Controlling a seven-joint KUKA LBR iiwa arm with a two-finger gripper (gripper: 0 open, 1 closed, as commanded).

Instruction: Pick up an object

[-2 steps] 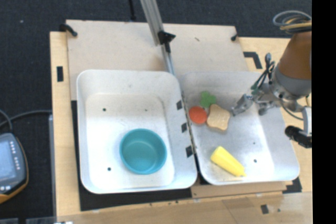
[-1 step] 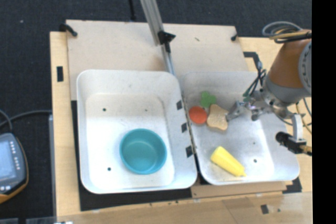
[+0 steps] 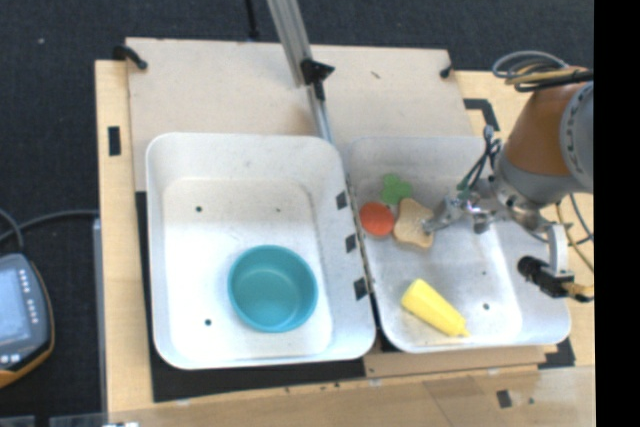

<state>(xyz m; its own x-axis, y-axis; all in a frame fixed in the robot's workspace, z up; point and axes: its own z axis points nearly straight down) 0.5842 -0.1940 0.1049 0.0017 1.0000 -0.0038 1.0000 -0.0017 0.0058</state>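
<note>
— Report, left to right.
— I note a teal bowl [image 3: 272, 288] in the left bin [image 3: 180, 165]. In the right bin [image 3: 500, 320]: red ball [image 3: 377, 219], green piece [image 3: 395, 187], tan piece [image 3: 412, 224], yellow object [image 3: 433, 307].
— Gripper [image 3: 437, 220]?
— At the tan piece's right edge; I cannot tell its state.

Two bins are sitting side by side on the surface [image 3: 220, 100]. A bowl [image 3: 272, 288] is lying in the left bin [image 3: 170, 215], toward its front. In the right bin [image 3: 500, 315], three small objects [image 3: 392, 212] are clustering at the left-centre, touching one another, while another object [image 3: 433, 307] is lying apart nearer the front.
</note>
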